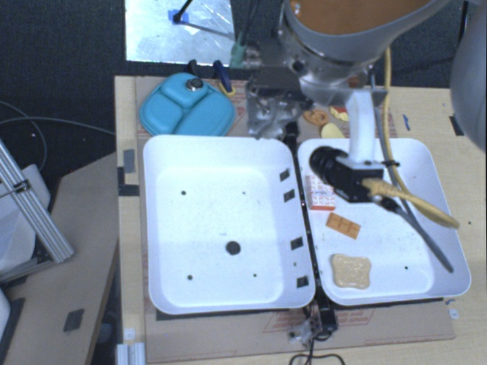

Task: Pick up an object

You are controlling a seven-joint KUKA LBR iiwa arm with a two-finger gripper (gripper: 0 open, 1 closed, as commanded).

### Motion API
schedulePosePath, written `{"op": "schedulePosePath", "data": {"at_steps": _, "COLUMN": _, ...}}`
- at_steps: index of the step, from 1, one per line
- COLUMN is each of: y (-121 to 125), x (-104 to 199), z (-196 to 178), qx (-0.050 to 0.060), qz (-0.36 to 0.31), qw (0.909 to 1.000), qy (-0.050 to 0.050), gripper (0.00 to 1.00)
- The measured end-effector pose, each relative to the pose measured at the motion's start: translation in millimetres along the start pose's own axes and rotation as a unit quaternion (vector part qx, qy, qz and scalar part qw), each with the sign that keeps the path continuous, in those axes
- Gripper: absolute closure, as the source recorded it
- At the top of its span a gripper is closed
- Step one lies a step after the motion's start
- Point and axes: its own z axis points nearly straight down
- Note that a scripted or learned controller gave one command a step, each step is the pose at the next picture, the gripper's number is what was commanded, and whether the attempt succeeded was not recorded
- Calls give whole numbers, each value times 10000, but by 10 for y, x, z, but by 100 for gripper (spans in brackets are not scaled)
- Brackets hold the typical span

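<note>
— What is seen in the right bin (pixel 415 162)?
— Nearest, a beige slab (pixel 351 271) is laid flat. Beyond it an orange wafer (pixel 342 225) is seen, then a red-and-white packet (pixel 320 193) by the dividing wall.
— And the pincer (pixel 271 120)?
— It is held above the left bin (pixel 213 204)'s far rim. Apart or together cannot be told. A blue dish (pixel 187 106) is set on the worktop (pixel 124 128) behind.
</note>
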Motion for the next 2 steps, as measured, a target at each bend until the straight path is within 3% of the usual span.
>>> {"op": "schedulePosePath", "data": {"at_steps": 1, "y": -25, "x": -1492, "z": 463, "qx": 30, "qz": 93, "qw": 9999, "qy": -23, "gripper": 100}}
{"op": "schedulePosePath", "data": {"at_steps": 2, "y": -19, "x": -1349, "z": 819, "qx": 17, "qz": 32, "qw": 10000, "qy": -14, "gripper": 100}}
